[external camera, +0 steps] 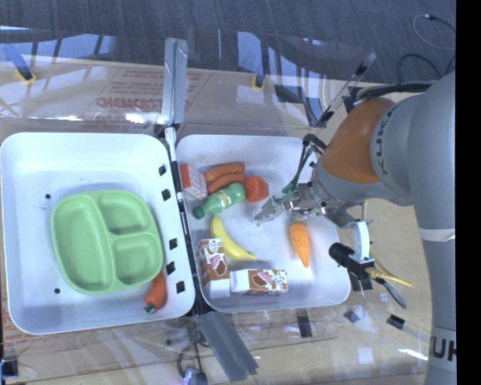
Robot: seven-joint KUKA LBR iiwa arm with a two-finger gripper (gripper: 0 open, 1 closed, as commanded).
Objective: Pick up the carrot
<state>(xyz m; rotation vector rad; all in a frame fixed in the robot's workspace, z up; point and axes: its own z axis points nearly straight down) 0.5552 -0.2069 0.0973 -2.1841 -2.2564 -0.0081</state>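
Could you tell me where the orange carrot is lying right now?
The tapered orange carrot lies in the right-hand white bin, near its right side, just below the gripper and right of the yellow banana.

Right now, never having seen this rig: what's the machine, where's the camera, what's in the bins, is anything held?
One camera looks down at a slant on two white bins. The grey arm with an orange band reaches in from the right; its pincer hangs over the right bin, beside a carrot. Nothing is visibly between its fingers. That bin also holds a banana, sausages, a tomato, a green bottle and small cartons. The left bin holds a green divided plate.
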